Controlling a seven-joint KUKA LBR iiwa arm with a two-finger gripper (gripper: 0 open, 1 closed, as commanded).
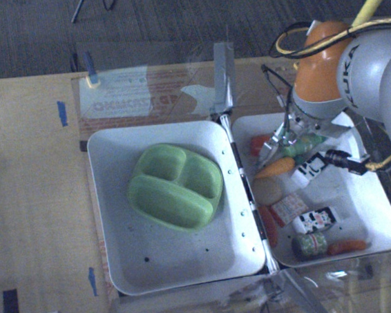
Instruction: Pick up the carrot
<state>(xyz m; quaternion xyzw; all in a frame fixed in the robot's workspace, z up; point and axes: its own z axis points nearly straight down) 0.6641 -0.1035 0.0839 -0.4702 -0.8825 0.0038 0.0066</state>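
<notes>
Gripper (273,152) fingers spread open just above the carrot (274,168); nothing held.

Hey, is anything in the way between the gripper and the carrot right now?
Nothing visible is. The gripper is in the right bin, directly above the carrot, with no object between them. A green item and a red one lie close beside the carrot, not over it.

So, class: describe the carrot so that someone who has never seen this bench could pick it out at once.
Start at the right-hand white bin, the one under the grey and orange arm. Near its upper left, just below the pincer, lies the carrot. It is a short orange taper lying nearly level, paler than the red pieces around it.
</notes>
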